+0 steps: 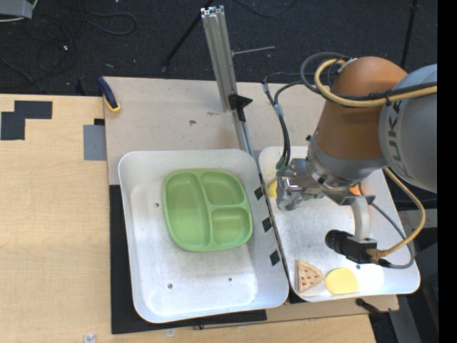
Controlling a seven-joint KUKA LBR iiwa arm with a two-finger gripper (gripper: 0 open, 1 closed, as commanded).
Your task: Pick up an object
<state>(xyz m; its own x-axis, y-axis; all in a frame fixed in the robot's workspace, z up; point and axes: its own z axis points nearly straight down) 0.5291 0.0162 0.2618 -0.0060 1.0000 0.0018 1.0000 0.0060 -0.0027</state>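
Arm (357, 120) bent over right bin (400, 281), end effector (289, 191) low.

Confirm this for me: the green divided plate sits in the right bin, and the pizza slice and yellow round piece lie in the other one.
Not quite. The camera view shows the green divided plate in the left bin, not the right. The pizza slice and yellow round piece lie in the other one, the right bin.

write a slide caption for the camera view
KUKA arm reaches low into the right bin near a pizza slice toy and yellow round piece; green divided plate in the left bin.
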